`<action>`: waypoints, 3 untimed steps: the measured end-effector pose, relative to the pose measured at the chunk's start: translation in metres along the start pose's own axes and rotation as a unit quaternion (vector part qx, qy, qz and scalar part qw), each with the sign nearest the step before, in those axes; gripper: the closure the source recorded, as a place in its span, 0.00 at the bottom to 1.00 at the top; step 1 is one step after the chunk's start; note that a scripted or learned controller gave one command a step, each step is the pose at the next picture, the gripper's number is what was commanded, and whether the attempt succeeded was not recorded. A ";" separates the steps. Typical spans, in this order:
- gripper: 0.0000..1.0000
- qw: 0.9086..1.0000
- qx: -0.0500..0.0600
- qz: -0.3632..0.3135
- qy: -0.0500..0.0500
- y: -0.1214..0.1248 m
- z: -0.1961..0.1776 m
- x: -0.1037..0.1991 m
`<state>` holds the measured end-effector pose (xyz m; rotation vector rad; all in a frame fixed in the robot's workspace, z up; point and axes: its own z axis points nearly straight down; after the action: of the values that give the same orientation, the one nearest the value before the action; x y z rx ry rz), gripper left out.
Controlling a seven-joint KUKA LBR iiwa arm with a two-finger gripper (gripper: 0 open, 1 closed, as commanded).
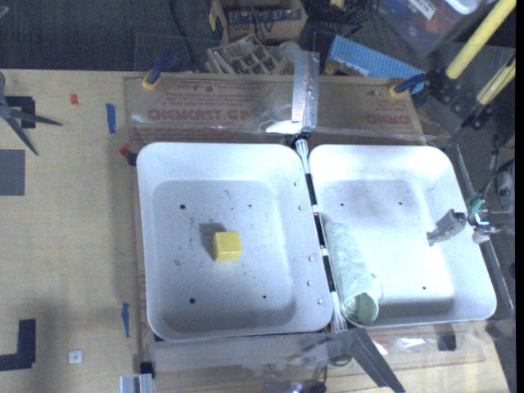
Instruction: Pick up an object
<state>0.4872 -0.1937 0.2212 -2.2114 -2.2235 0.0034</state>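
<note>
— Yellow block [228, 246] sat near the middle of the left bin [164, 170], alone, flat on the floor. How would it have handled?

— Probably light and stiff, perhaps foam or wood; squarish faces, best taken across two opposite sides from above.

— And the pale cylinder [350, 273]?

— It lay along the left wall of the right bin [426, 166], greenish end nearest; likely to roll.

— The jaws?

— The gripper [449, 226] hung at that bin's right edge, holding nothing I could see; how far apart the jaws stood, I couldn't tell.
</note>
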 end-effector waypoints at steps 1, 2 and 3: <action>0.00 0.999 0.000 0.034 0.000 0.013 0.047 0.001; 0.00 0.980 -0.005 -0.200 -0.001 -0.004 0.134 -0.023; 1.00 0.980 -0.007 -0.200 -0.002 -0.002 0.126 -0.024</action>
<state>0.4849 -0.2173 0.0954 -1.7275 -2.6310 -0.0103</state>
